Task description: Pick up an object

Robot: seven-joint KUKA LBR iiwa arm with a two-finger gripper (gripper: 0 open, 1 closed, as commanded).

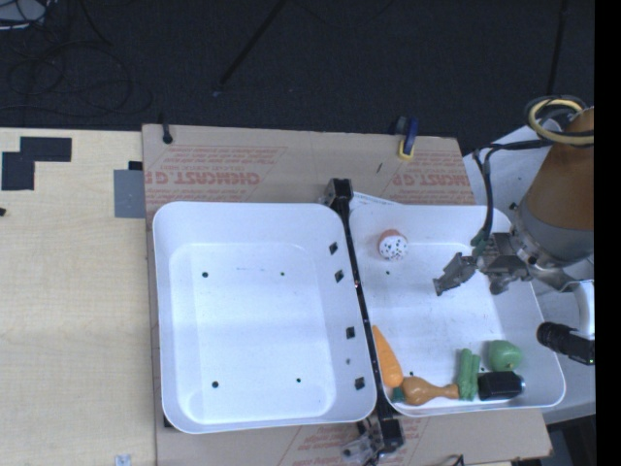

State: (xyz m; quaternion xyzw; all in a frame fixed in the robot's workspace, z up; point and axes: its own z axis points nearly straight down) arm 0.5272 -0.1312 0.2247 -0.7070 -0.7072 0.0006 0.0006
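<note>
Pincer (456, 278) hangs over right bin (427, 231), fingers apart, nothing btwn them. Ball (392, 247) to its left; carrot (387, 355) & green toys (469, 374) near front edge.

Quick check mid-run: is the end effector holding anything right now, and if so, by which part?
Nothing is held. The end effector hangs over bare floor of the right bin, with no object between its fingers.

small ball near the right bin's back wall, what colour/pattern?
White with dark spots and a pinkish-orange top: the small round ball, in the camera view.
</note>
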